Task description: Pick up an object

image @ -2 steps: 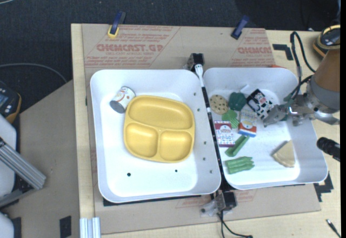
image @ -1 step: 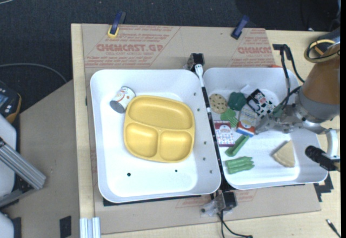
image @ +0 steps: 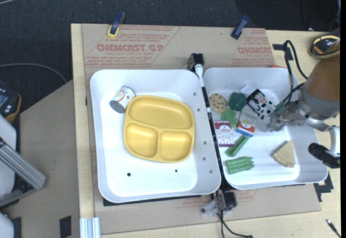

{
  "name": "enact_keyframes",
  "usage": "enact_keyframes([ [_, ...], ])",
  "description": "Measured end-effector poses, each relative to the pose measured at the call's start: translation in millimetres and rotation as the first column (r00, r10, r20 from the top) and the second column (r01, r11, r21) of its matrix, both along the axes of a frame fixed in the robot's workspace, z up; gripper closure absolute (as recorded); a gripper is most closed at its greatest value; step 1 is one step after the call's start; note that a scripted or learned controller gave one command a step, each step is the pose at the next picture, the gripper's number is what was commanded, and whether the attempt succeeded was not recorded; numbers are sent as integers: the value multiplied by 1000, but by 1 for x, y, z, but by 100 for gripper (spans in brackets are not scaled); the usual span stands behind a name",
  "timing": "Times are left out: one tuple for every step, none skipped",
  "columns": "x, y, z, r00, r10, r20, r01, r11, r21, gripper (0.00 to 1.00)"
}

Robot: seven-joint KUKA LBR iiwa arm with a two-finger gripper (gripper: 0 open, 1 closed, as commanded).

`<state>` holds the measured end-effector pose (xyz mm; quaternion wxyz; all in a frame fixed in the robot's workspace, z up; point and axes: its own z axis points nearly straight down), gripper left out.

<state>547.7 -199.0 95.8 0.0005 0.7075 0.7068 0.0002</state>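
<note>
Cardboard-topped bench (image: 162, 42), two white bins. We see the gripper (image: 278, 120) low in the right bin (image: 270, 174), beside the black-and-white toy (image: 260, 103). Finger state: cannot tell. Risk: crowded items, so it could nudge the toy or grab a neighbour.

Tan wedge (image: 284, 154) lying flat, right bin's (image: 259, 178) near right corner, apart from others

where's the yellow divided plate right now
In the camera view the yellow divided plate lies in the middle of the left bin, with a small tipped cup just beyond its upper-left edge.
</note>
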Motion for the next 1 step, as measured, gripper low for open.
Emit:
enact_keyframes([
  [8,-3,46,1000,2,4,-2,1000,-2,100],
])
